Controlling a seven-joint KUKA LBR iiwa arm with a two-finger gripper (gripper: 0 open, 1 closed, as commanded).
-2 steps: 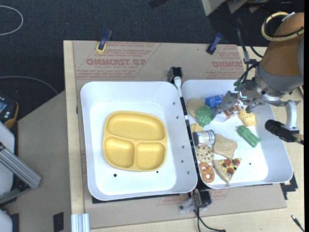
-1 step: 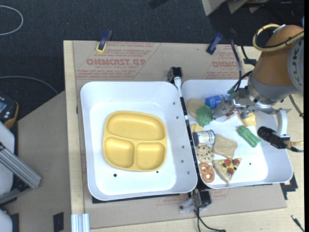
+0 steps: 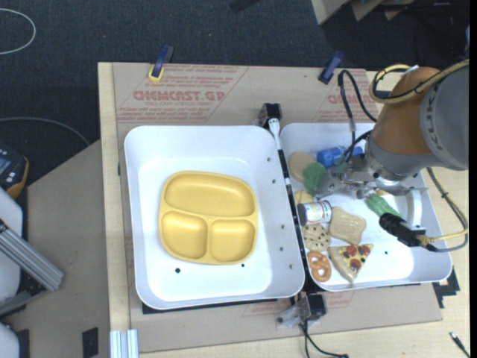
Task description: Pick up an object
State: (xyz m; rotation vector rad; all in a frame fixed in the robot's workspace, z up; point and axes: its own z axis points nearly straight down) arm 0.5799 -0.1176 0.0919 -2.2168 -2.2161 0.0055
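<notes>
The right bin (image 3: pixel 417 271) holds several toy foods. My gripper (image 3: pixel 362 186) hangs low over its middle, under the grey and orange wrist. A green piece (image 3: pixel 377 202) lies just right of and below it. Left of the gripper are a green leafy piece (image 3: pixel 314 176), a blue piece (image 3: pixel 329 156) and a beige round piece (image 3: pixel 299 162). Nearer the front lie a small silver can (image 3: pixel 317 212), a tan bread slice (image 3: pixel 347 224), a cookie (image 3: pixel 316 236), a pretzel (image 3: pixel 319 265) and a pizza slice (image 3: pixel 352 258). I see nothing held.
The left bin (image 3: pixel 145 200) holds a yellow divided plate (image 3: pixel 209 216). The wall between the two bins runs just left of the toy foods. The arm and its cables cover the right bin's far right part.
</notes>
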